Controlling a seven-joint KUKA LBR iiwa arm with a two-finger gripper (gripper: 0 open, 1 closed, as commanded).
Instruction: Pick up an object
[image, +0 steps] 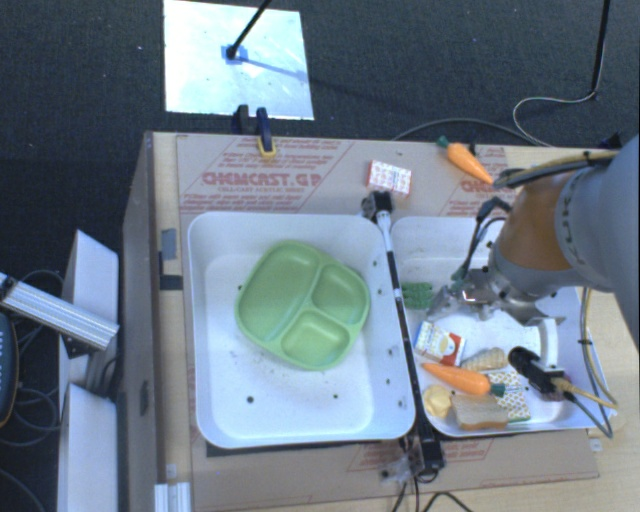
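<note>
The arm (560, 225) comes in from the right of the frame and bends down over the right bin (430, 240). Its claw (478, 298) sits low over the middle of that bin, above a small white and red carton (438, 343). The claw is small and partly masked by the wrist, so how far it is open cannot be told, and nothing can be made out in its grip.

The loose things lie bunched in the lower half of the right bin. One carrot (457, 378) lies just below the carton, its long axis running left to right with a slight downward slant, the green tip toward the right. A slice of bread (478, 413) rests at the bin's lower edge, with a pale yellow round piece (436, 400) just left of it. A waffle cone (486, 359) lies right of the carton. A small green item (416, 295) sits near the bin's left wall, too blurred to name.

The left bin (215, 400) holds one green tray (303, 304) with three compartments, tilted a little in the bin.

On the counter (330, 175) above the bins lie a second carrot (468, 160), pointing toward the lower right, and one small red-patterned packet (389, 177).
</note>
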